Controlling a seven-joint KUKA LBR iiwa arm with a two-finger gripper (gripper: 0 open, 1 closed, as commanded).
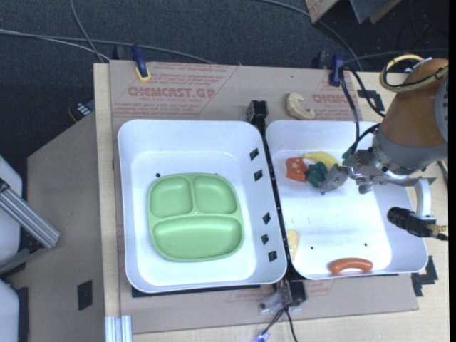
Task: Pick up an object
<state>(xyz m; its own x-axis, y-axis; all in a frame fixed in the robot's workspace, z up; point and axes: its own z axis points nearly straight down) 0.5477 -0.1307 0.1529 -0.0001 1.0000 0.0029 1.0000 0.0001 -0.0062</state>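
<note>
Your gripper (333, 180) is hovering beside the green toy (318, 172) in the right bin (370, 258); jaw state indiscernible; bin centre lying open.

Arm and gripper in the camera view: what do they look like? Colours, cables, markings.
The arm is a rounded body with a broad orange band above a grey wrist section. The two-finger gripper is grey metal, with short dark fingers. Black cables run down past the arm from the bench's top edge. A black cylindrical fitting juts out beside a white bracket below the wrist. No markings are legible.
</note>
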